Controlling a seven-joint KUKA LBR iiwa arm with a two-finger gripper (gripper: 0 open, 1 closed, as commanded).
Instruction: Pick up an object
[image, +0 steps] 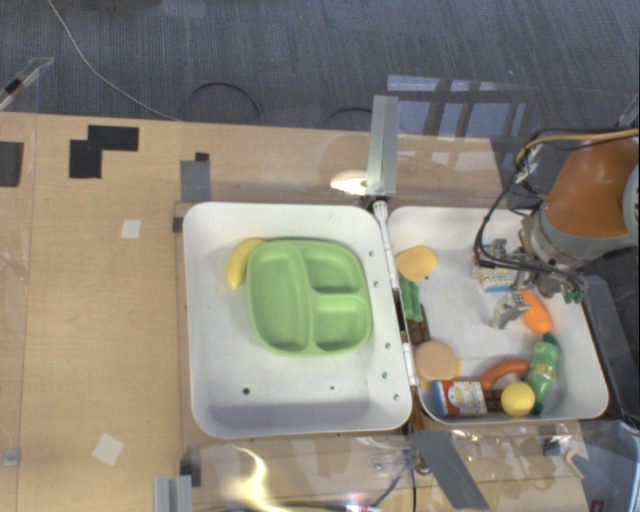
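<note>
Gripper (512, 312) low beside orange carrot (537, 316)

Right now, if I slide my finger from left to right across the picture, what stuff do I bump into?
banana → green plate → yellowish bun → gripper → orange carrot

Both bins (300, 415) look like smooth white plastic, faintly glossy. Green divided tray (305, 297): matt moulded plastic. Bench top (90, 330) reads as pale wood grain, partly under clear glossy sheeting; floor beyond (250, 50) looks like ribbed grey carpet.
</note>
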